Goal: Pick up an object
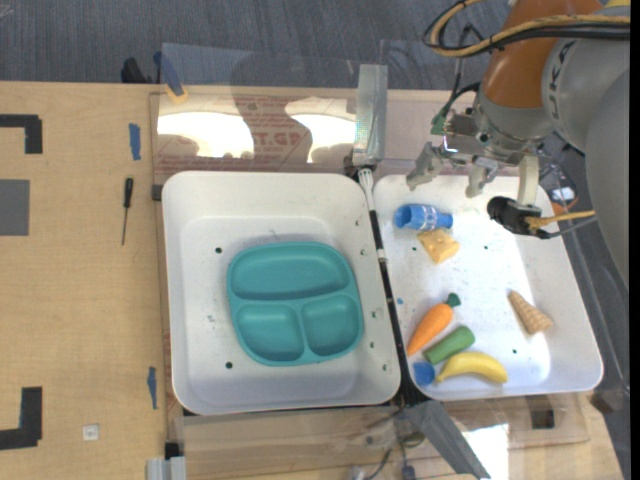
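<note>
We see the gripper (449,176) over the far edge of the right bin (575,353), near the divider between the two bins. Fingers (418,171) look spread wide, with nothing between them. Nothing is picked yet.

The candidate objects all sit in the right bin:
- blue bottle (420,216) lies on its side just below the gripper, apart from the fingers as far as we can tell
- yellow cheese wedge (438,247) is touching or just beside the bottle, on its near side
- ice cream cone (531,312) lies alone toward the right wall, well apart from the rest
- carrot (432,326), green cucumber (451,344) and banana (474,368) are clustered at the near left corner. The carrot and cucumber lie side by side and tilted, with the banana just in front of them
- small blue piece (424,372) sits at the banana's left end; we can't tell what it is

The left bin (200,218) holds a teal divided plate (295,303), flat and roughly centred. A screwdriver (127,208) lies on the bench (70,298), left of the bins.
</note>
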